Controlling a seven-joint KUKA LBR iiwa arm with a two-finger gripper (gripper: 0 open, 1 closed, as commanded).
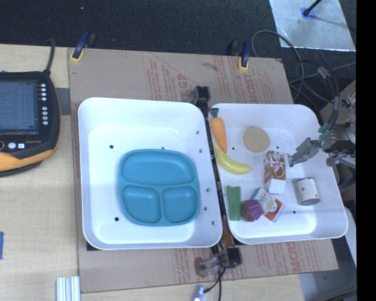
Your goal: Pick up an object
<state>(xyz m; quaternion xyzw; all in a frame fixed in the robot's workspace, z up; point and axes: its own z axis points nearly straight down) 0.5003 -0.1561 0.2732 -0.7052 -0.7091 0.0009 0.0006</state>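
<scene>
The right bin holds an orange carrot, a yellow banana, a tan round disc, a red and white carton, a small silver can, a green block, a purple ball-like item and a red and white packet. My gripper reaches in from the right, over the bin's right side, above the can and right of the carton. Its fingers look spread open with nothing between them.
The left bin holds a blue divided plate. A control tablet lies on the bench at the far left. Cables and clamps sit past the bins' far edge and at the seam between the bins.
</scene>
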